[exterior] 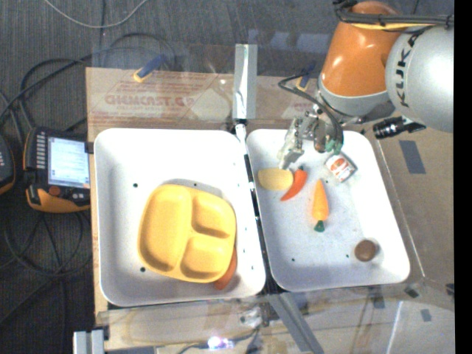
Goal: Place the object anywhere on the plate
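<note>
A yellow three-compartment plate lies in the left bin. In the right bin lie a pale yellow potato-like piece, a red chili, an orange carrot, a small red-and-white can and a brown round piece. My gripper hangs over the right bin's far left part, just above the potato-like piece and the chili. I see nothing between its fingers.
A clear divider post stands at the back between the bins. A handheld pendant lies left of the bench, with cables on the floor. Something orange peeks from under the plate's near right corner.
</note>
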You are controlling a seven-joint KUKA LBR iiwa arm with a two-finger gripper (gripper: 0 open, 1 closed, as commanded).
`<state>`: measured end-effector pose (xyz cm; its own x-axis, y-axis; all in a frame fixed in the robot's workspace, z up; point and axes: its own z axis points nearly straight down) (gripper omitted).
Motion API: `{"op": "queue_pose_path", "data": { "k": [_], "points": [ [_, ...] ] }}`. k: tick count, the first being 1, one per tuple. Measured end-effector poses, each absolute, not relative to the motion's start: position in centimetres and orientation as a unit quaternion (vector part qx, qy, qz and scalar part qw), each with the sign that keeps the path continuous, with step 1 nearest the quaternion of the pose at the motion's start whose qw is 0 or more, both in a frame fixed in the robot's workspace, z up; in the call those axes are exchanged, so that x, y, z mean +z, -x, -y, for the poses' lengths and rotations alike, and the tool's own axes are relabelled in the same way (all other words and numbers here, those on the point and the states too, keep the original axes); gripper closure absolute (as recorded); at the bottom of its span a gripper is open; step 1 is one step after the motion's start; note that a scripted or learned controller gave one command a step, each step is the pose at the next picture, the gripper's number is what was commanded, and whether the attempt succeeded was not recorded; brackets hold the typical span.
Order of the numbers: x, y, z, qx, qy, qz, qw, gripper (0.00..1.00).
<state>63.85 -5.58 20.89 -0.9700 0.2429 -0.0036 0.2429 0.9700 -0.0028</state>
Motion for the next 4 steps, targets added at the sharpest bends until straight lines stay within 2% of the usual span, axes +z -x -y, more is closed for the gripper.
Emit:
{"op": "queue_pose_path", "data": {
  "k": [1, 2, 3, 4],
  "points": [
    [21.6, -57.6, -8.5, 0.0014, -0.154, -0.988, 0.000, 1.00],
    [22.3, -52.1, -4.4, -0.0007, -0.084, -0.996, 0.000, 1.00],
    [18.4, -58.4, -0.1, 0.0005, -0.105, -0.994, 0.000, 1.00],
    [19.6, -64.2, -2.6, 0.0016, -0.119, -0.993, 0.001, 1.00]
  ]
}}
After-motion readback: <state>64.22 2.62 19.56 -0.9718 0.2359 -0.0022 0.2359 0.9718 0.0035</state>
